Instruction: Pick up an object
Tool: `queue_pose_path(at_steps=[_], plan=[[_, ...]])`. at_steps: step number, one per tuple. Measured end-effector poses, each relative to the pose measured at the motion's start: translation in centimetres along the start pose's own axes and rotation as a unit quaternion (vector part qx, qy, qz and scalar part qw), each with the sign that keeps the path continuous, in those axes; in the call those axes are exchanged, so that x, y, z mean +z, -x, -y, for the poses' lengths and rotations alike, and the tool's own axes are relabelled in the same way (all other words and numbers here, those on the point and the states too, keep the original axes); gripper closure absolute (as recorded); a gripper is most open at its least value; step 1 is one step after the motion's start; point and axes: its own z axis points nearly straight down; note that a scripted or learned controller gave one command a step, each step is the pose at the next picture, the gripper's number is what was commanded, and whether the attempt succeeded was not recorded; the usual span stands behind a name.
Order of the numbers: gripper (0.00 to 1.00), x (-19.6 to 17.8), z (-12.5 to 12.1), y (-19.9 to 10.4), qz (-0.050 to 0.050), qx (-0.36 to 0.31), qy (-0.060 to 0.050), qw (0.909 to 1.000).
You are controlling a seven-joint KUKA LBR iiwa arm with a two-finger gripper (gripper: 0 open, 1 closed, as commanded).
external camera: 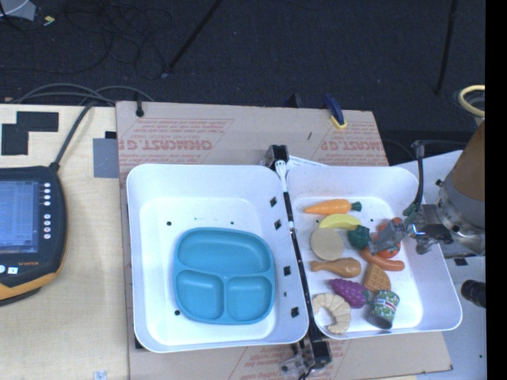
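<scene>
Blue divided tray [224,275] lies in left bin [150,196]. Cardboard sheet [198,137] under both bins. Teach pendant [28,228] at far left, black cables [119,38] trailing across dark floor beyond.

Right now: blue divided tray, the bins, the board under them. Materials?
Blue divided tray: likely moulded plastic, matte, one uniform colour, rounded compartments. White bins: probably thin plastic, smooth with a slight sheen, rounded rims. Board: corrugated cardboard by its brown colour and red print.
</scene>
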Motion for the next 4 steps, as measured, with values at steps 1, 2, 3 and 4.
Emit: queue_pose_path(at_steps=[1, 2, 3, 4], plan=[[1.0, -1.0, 0.0, 0.1, 0.0, 0.0, -0.001, 1.0], [1.0, -2.1, -4.1, -7.4, -0.001, -0.004, 0.002, 1.0], [1.0, 6.2, -5.4, -14.9, -0.001, -0.003, -0.004, 1.0], [1.0, -2.3, -13.7, -24.7, -0.001, -0.005, 0.007, 1.0]])
